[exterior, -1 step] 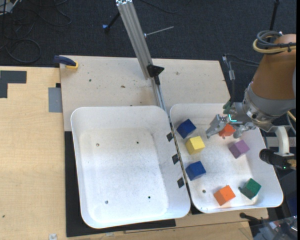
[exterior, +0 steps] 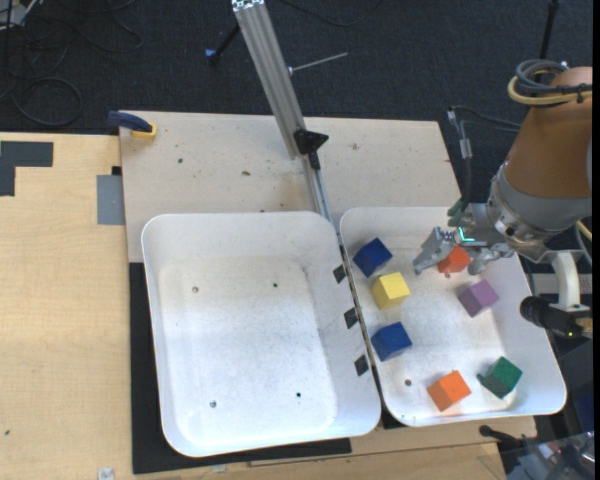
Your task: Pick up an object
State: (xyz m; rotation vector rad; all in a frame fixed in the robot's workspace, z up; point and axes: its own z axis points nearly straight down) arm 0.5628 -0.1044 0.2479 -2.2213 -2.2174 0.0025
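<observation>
The hand (exterior: 458, 253) reaches in from the right over the far part of the right bin (exterior: 540, 398), and an orange-red block (exterior: 454, 260) sits between its grey fingers (exterior: 430, 251), which are closed against it, one on the left side and one on the right. Whether the block is lifted off the bin floor or resting on it cannot be told from this slanted view. Just to the near right of the hand lies a purple block (exterior: 477, 296), tilted on the white floor and apart from the fingers. To the left, a blue cube (exterior: 372, 256) sits near the bin's far left corner, with a yellow cube (exterior: 390, 289) just nearer than it and a second blue cube (exterior: 391, 340) nearer still, all three close to the wall shared with the left bin (exterior: 170, 238). Toward the near right corner of the right bin lie an orange cube (exterior: 448, 389) and a green cube (exterior: 501, 377), side by side but not touching. The arm's grey wrist and orange band (exterior: 550, 158) rise above the bin's right edge. Both bins rest on the pale counter (exterior: 220, 163), from which a slanted aluminium post (exterior: 270, 63) rises at the far side.
</observation>
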